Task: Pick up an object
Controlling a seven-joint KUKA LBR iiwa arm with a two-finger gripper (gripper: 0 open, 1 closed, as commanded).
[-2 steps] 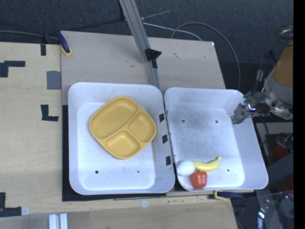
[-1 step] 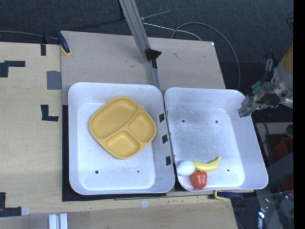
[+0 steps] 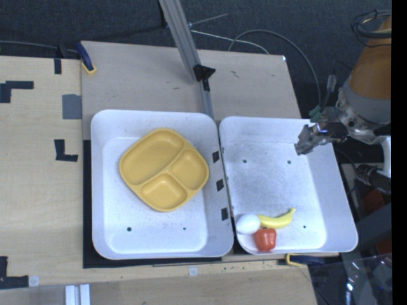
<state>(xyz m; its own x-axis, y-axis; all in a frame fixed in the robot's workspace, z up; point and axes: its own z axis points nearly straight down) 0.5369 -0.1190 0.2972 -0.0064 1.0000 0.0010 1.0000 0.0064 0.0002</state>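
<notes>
Seen from above at a slant, two shallow white bins sat side by side on a bench. The left bin [image 3: 105, 170] held a yellow divided plate [image 3: 164, 169], lying flat near its middle. The right bin [image 3: 318, 170] had three small things bunched in its near left corner: a white egg [image 3: 248, 223], a yellow banana [image 3: 278, 219] just beside it, and a red pepper [image 3: 265, 238] touching both from the front.

The grey arm [image 3: 369, 88] reached in from the right, with its gripper [image 3: 308, 140] over the far right part of the right bin, well apart from the cluster. Nothing was between its fingers; how wide they stood was too small and dark to tell.

As a judgement, the step was the approach to a pick. To do it well, the gripper would need to travel toward the near left corner and choose the most exposed thing, likely the banana on the open side. It should come down straight, since the bin wall and crowded neighbours leave little room, and a sideways nudge could roll the egg.
</notes>
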